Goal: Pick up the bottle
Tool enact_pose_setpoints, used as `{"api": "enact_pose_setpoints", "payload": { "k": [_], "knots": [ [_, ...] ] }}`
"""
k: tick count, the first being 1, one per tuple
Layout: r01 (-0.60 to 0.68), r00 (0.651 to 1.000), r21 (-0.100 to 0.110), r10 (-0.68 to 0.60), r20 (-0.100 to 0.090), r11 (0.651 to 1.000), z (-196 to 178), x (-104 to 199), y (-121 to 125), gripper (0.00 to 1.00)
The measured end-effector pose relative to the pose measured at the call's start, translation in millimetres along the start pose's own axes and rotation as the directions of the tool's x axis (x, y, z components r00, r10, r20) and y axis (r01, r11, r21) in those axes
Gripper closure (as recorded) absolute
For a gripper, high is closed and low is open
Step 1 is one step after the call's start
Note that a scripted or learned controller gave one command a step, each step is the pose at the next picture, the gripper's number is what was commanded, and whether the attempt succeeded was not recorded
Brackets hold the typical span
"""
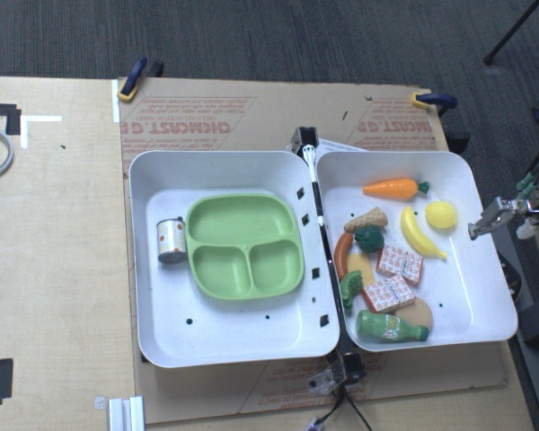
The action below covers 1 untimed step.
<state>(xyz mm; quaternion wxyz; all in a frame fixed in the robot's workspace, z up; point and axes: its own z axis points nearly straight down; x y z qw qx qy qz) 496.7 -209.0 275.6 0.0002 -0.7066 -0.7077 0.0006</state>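
Observation:
The bottle [391, 328] is green with a pale label. It lies on its side at the near edge of the right bin [472, 277], cap pointing right, and touches a brown cookie [420, 312] behind it. My gripper [496, 215] shows as a small metal piece at the view's right edge, over the right bin's right rim. It is well apart from the bottle, up and to the right of it. Nothing is visibly held.
The right bin also holds a carrot [393, 188], a lemon [441, 215], a banana [420, 234], a sausage [342, 250], broccoli [369, 238] and red-white packs [400, 264]. A green divided plate [246, 246] and a small can [171, 239] sit in the left bin [153, 321].

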Motion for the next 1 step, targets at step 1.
{"api": "enact_pose_setpoints", "payload": {
  "k": [1],
  "knots": [
    [0.002,1.000,0.000,-0.002,0.001,1.000,-9.3,-0.2,0.5,1.00]
  ]
}}
